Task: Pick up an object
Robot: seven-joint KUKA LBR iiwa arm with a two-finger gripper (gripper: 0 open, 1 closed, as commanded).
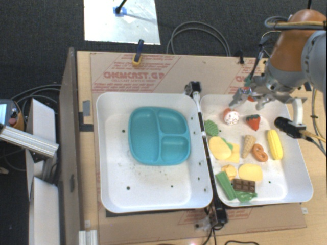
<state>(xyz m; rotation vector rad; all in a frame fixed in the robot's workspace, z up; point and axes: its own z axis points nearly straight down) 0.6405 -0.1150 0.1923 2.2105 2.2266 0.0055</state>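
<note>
The right bin [299, 180] holds several toy foods. Among them are a white and red ball [231, 117], a red strawberry [253, 121], a yellow banana [275, 144], a cone [248, 145], a pretzel [259, 152] and a chocolate bar [243, 186]. My gripper [250, 99] hangs over the far edge of this bin, just beyond the ball and the strawberry. Its two fingers are spread open with nothing between them.
In the left bin [117, 188] lies a teal divided plate [158, 136]. More toys crowd the right bin's near left: a yellow slab [220, 148], a lemon-like piece [250, 172] and green pieces [225, 184]. A ridge [202, 137] separates the bins. Cables loop behind the bench.
</note>
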